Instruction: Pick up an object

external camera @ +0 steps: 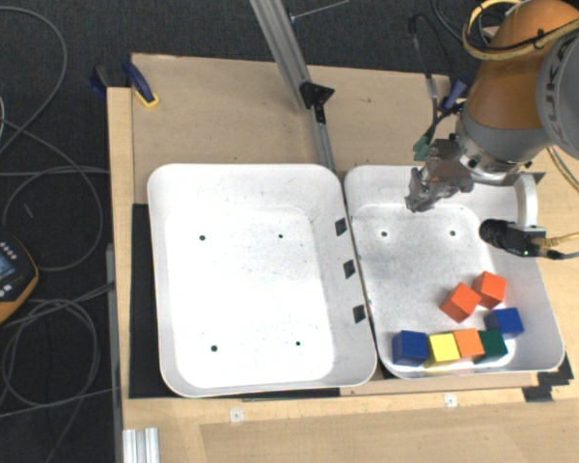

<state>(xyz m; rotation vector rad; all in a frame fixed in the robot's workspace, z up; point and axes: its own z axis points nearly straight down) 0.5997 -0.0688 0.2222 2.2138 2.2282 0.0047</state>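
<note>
My gripper (422, 199) hangs over the far end of the right bin (386, 258), with nothing visible in it. Several small blocks lie at the bin's near right corner, well apart from the gripper. Two orange blocks (460, 301) (490, 286) sit side by side, with a blue block (507, 320) just in front of them. Along the near wall runs a row: a blue block (411, 346), a yellow block (444, 347), an orange block (469, 342) and a green block (493, 346).
The left bin (174, 258) adjoins the right one, joined by black clips (348, 268). A slanted metal rail (294, 61) crosses the bench behind the bins. Cables and a handheld device (0, 273) lie on the floor at the left.
</note>
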